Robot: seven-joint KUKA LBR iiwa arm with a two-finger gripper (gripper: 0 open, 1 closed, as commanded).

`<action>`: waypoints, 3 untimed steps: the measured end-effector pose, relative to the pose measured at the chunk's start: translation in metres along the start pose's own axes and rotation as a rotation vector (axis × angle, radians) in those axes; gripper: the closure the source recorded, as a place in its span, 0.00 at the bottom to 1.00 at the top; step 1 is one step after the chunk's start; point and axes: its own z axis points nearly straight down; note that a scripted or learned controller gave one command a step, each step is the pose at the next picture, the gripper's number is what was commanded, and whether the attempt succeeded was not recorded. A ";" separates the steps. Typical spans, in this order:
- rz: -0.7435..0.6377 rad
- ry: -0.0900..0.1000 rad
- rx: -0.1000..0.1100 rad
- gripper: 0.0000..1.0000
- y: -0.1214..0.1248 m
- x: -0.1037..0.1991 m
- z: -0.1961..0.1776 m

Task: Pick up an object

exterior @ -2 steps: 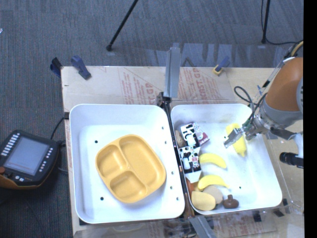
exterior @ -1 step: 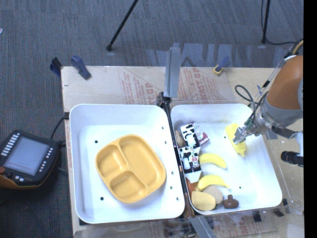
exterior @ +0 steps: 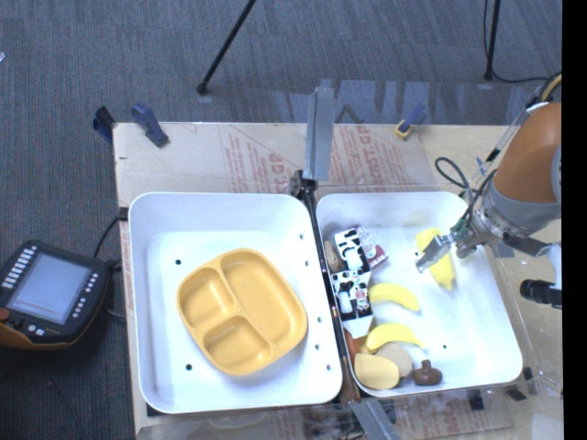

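The gripper [exterior: 438,253] is being held low in the right bin [exterior: 477,356], right against a yellow toy [exterior: 444,271]. Whether the toy is being pinched cannot be told. Two bananas [exterior: 393,295] are being kept nearby, apart from it.

- The arm [exterior: 527,168] reaches in from the right over the right bin [exterior: 477,360].
- Its claw [exterior: 438,253] sits at a yellow item [exterior: 438,266] near that bin's upper right.
- Two bananas [exterior: 393,295] lie mid-bin, beside small printed packets [exterior: 353,269].
- A divided yellow plate [exterior: 240,310] lies in the left bin [exterior: 147,246].
- Both bins sit on the worktop [exterior: 202,154].
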 end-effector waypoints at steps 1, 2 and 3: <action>-0.167 -0.004 -0.005 0.00 0.018 -0.002 0.044; -0.169 -0.002 -0.004 1.00 0.020 -0.001 0.037; -0.177 -0.017 -0.026 1.00 0.062 0.056 -0.115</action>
